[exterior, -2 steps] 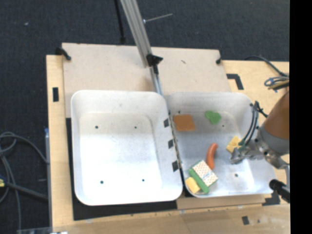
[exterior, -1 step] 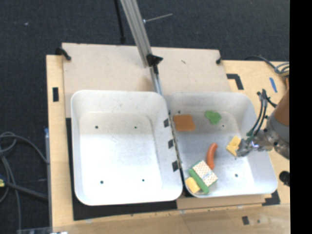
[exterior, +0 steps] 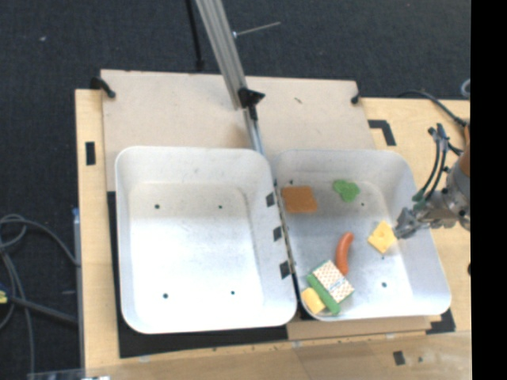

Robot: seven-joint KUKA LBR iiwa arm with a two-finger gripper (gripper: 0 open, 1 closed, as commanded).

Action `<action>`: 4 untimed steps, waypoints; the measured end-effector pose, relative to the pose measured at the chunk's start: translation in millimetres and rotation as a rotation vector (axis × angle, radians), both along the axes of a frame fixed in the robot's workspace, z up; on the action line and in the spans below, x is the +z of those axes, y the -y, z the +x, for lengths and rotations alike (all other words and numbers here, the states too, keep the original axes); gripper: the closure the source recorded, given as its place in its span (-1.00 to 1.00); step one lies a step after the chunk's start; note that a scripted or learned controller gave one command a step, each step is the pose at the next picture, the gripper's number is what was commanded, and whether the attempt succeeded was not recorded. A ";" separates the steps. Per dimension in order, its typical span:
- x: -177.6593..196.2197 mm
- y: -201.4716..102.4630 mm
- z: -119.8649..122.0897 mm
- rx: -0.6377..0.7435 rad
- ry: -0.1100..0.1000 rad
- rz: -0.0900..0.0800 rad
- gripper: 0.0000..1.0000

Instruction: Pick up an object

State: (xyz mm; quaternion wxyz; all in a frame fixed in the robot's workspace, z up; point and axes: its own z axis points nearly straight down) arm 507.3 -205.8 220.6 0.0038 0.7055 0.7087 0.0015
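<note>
Checked box low in the right bin
Yellow block looks light, stiff; pinch its flat sides; can't tell the gripper state

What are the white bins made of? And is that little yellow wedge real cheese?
The white bins look like thin moulded plastic: rounded corners, smooth matte walls, faint grey scuffs. The yellow wedge by the claw is probably a toy of plastic or foam, judging by its even colour and clean edges, though it is too small to be sure.
</note>
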 end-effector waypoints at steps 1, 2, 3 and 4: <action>54.4 1.5 2.0 0.000 0.001 -0.001 1.00; 43.5 -45.1 31.2 0.002 -0.005 0.002 1.00; 32.0 -96.1 46.7 0.002 -0.008 0.003 1.00; 40.4 -147.9 68.1 0.004 -0.005 0.004 1.00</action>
